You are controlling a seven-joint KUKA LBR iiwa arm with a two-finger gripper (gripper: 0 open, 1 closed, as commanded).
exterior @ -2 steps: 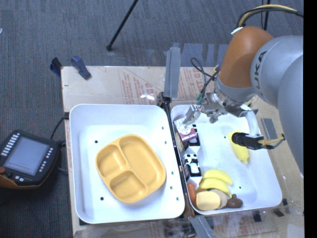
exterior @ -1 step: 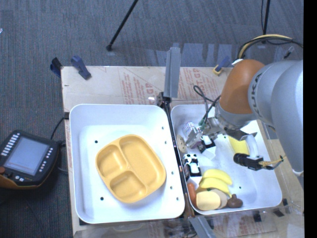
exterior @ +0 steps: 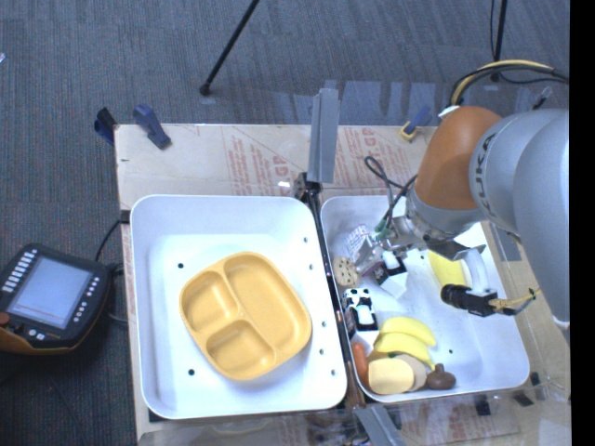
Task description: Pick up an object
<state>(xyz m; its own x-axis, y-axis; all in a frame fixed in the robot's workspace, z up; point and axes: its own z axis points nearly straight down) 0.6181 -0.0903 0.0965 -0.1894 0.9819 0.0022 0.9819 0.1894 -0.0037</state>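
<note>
The hand point(exterior: 383, 256) hangs low over the upper left part of the right bin point(exterior: 507, 365), below the orange band point(exterior: 456, 161) of the arm, which reaches in from the right. Its state cannot be told: the wrist and its cabling cover that part, and no object is seen gripped.

Objects in the right bin, candidates for the pick:
- A small round cookie-like piece point(exterior: 346, 271) lies just beside the hand, to its left, against the bin's left wall.
- A clear, crinkled item point(exterior: 356, 241) sits just above and left of the hand, near touching.
- A black-and-white block point(exterior: 361, 308) lies below the hand, a short way toward the near edge, its long axis running roughly up and down the view.
- A yellow banana point(exterior: 406, 336) lies further below, long axis slanting from left to lower right, with a pale rounded piece point(exterior: 390, 375) and a small brown item point(exterior: 439, 376) beside it at the bin's near edge.
- A yellow flat piece point(exterior: 447, 269) lies to the right of the hand, partly under the arm.

The left bin point(exterior: 158, 249) carries a yellow divided plate point(exterior: 244, 315), well apart from the hand. Both bins rest on the surface point(exterior: 214, 161).

Judgement: the nearest objects lie left of and just below the hand, so a pick here would need only a short correction before descent. Crowding against the bin wall is the likely risk.
</note>
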